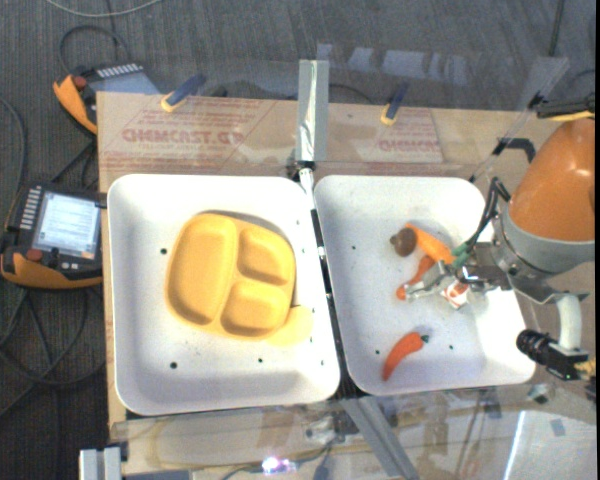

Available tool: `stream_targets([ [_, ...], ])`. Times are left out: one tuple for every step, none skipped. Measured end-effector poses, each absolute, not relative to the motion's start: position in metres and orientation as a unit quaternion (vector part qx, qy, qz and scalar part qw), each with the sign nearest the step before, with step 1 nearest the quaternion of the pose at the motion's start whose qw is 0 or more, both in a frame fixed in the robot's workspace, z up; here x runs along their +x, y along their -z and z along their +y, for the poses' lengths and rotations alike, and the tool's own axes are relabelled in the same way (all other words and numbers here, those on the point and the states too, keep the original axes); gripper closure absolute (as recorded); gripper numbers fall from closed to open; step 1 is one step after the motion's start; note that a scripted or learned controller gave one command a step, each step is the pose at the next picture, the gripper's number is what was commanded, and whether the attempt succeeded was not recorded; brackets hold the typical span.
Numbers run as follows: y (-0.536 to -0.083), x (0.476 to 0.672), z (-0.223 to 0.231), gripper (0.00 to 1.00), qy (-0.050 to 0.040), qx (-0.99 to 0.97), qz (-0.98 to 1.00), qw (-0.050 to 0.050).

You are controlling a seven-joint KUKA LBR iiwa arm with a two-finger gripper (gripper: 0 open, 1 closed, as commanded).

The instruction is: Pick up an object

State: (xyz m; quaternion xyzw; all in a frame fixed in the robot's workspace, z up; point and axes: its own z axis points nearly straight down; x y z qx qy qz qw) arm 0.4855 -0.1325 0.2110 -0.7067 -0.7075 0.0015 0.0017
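The claw point(432, 286) sits low at the right bin's point(365, 203) center, whether spread or closed I cannot tell, nothing visibly held, so lifting remains: one carrot point(427, 243) at its twelve o'clock, another carrot point(402, 353) toward seven.

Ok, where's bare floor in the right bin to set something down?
Bare: the right bin's back-left corner, and its left strip between the divider and the carrot. Crowded: the right side, where the gripper hangs by the brown-and-orange piece.

Yellow tray point(232, 273), left bin point(130, 298)
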Motion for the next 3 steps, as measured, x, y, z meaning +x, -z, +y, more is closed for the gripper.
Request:
stream_targets([
  [-0.091, 0.556, -0.146, 0.0, 0.0039, -0.707, -0.707, -0.006],
  [-0.099, 0.555, -0.148, 1.0, 0.0027, -0.708, -0.706, -0.007],
  [-0.197, 0.574, -0.063, 1.0, -0.0011, -0.685, -0.729, 0.0],
])
